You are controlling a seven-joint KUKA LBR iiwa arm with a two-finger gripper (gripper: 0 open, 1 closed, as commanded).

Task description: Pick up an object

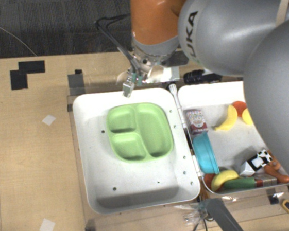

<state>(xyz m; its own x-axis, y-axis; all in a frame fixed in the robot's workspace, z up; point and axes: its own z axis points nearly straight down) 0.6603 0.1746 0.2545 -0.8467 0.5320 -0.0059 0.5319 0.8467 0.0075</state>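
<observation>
A green divided tray (138,131) lay mid left bin (95,159). My claw (129,87) hovered at that bin's twelve o'clock rim; I couldn't tell its spread or any catch. At three o'clock, the right bin (225,139) held a blue bowl (206,153) and bananas (227,119).

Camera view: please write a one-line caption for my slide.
Grey KUKA arm above two white bins: green divided plastic tray in the left bin, toy fruit in the right bin.
</observation>
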